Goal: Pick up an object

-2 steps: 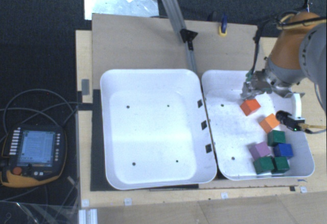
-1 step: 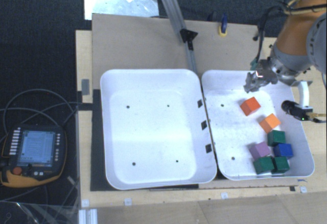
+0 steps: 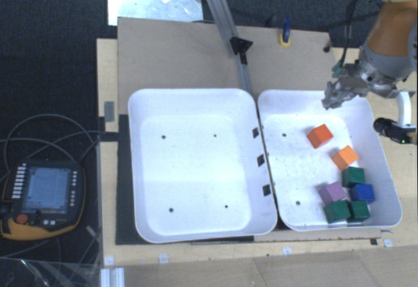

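The right bin (image 3: 287,214) holds several small blocks. An orange block (image 3: 320,136) lies near its middle, and a lighter orange one (image 3: 345,157) sits below and to the right of it. A cluster fills the near right corner: a purple block (image 3: 334,191), a blue block (image 3: 362,193) and green blocks (image 3: 353,176) (image 3: 337,212). My gripper (image 3: 332,101) hangs over the far right part of this bin, above and slightly right of the orange block, with nothing seen between its fingers.
The left bin (image 3: 140,214) stands beside the right one, joined by black clips (image 3: 260,159). A metal pole (image 3: 222,11) slants in from the top. A teach pendant (image 3: 42,197) with cables lies at the left on the dark floor.
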Controlling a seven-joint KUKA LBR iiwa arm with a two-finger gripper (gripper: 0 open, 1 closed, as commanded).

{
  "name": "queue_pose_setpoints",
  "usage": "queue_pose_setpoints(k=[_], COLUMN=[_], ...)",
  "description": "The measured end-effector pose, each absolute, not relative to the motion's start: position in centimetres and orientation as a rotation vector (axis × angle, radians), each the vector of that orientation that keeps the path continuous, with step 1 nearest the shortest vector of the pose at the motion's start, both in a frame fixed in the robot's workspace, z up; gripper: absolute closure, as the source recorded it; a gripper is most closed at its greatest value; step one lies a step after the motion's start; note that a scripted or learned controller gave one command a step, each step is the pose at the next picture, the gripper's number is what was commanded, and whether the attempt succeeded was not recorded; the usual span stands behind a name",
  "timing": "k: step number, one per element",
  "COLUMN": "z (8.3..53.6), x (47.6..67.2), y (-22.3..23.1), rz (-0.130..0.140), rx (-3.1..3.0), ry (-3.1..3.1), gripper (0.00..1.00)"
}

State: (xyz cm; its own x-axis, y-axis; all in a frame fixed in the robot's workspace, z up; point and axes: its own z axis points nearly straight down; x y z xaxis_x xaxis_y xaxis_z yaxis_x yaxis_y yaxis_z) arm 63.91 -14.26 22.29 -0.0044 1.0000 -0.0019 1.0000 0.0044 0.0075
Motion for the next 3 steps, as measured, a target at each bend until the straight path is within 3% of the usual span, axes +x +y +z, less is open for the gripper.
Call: queue_pose_setpoints(k=[1, 3], z=[27.8, 28.2], x=[64.1, 63.2], y=[-14.3, -3.7], rz=[0.008, 0.003], rx=[2.211, 2.210], ry=[2.221, 2.233], gripper=[1.00, 1.00])
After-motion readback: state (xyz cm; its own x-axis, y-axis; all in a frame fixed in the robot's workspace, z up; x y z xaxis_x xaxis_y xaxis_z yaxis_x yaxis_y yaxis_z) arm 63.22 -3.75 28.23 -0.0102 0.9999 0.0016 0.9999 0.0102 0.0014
